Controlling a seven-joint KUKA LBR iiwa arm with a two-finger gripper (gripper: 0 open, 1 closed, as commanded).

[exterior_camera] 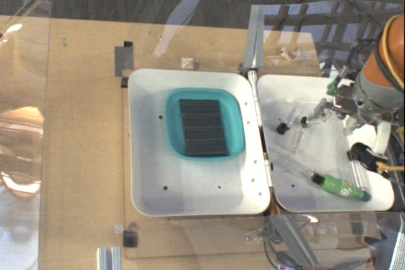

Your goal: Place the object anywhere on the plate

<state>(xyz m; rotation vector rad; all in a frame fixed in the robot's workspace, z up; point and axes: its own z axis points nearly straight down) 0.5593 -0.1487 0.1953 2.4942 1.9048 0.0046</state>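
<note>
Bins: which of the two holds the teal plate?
The bin on the view's left. The teal plate sits in it, with a dark slatted piece on top; the other bin holds a green bottle instead.

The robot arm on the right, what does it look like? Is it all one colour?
No. The arm is rounded and grey, with a broad orange band above the wrist. Its claw is a small cluster of silvery metal parts, with a spot of green.
</note>
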